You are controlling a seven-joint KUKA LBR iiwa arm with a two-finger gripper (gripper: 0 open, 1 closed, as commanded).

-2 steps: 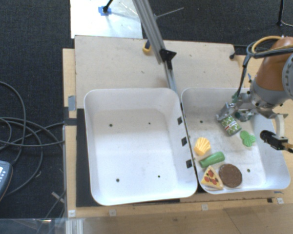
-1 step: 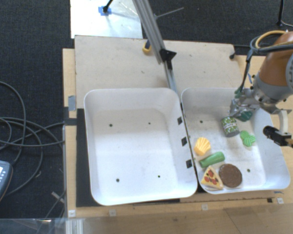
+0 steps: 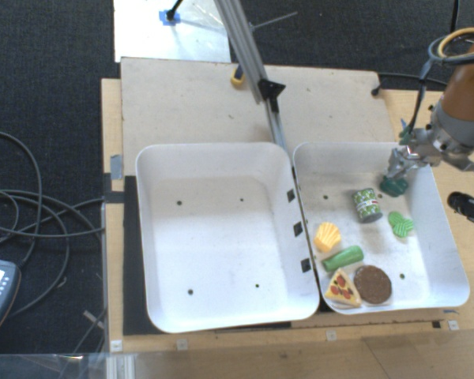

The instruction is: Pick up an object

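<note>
Bench: two white bins (image 3: 221, 160).
Gripper (image 3: 396, 178): fingers clenched on dark green piece (image 3: 394, 186), behind can (image 3: 367, 205).
Risk: edge-only pinch may let it drop.

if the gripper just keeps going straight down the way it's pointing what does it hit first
Probably the dark green object right at the gripper tip, above the right bin floor; depth is unclear.

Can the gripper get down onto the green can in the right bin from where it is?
Probably yes: the gripper hangs just up-right of the green can, which stands apart from its neighbours with open space above.
</note>
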